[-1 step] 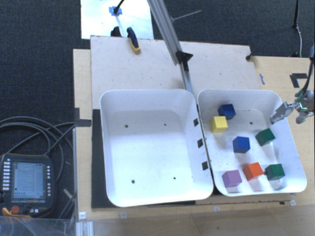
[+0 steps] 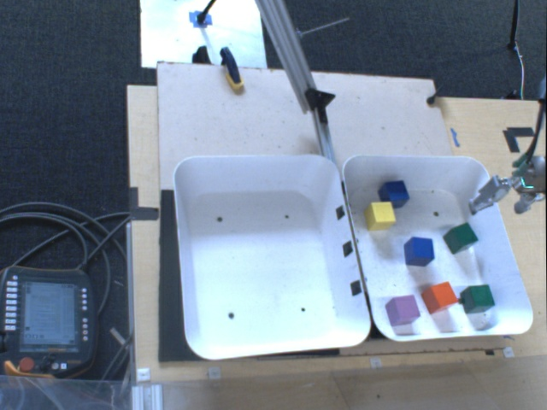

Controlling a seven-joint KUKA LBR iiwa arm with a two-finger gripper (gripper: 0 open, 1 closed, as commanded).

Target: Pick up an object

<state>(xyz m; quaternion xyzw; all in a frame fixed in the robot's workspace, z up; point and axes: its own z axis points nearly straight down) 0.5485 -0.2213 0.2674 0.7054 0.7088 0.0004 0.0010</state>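
Over the far right rim of the right-hand bin (image 2: 504,254) hangs my pincer (image 2: 489,196), reaching in from the side. It appears as a small grey metal tip, too small to make out, so I cannot tell how it is set; no block sits in it.

Closest to my pincer is a green block (image 2: 461,237), just below and a little inward of it, lying tilted on the bin floor. Farther in at about my own level sit a dark blue block (image 2: 393,192) and, touching its lower corner, a yellow block (image 2: 381,215). A second blue block (image 2: 418,251) lies toward the middle of the bin, apart from the others. Along the near wall, well below me, three more stand in a row: a purple block (image 2: 402,310), an orange block (image 2: 439,297) and a darker green block (image 2: 477,298), the last one almost straight beneath me. All are small plain cubes, each of one solid colour.

Between me and the nearer green block I see only bare white floor. Beyond the dividing rims lies the left-hand bin (image 2: 197,254), its floor marked by a few dark dots. A slanted metal rod (image 2: 286,45) crosses the worktop (image 2: 376,109) behind both bins, and a pendant with a screen (image 2: 47,319) and cables lies far off past the left-hand bin.
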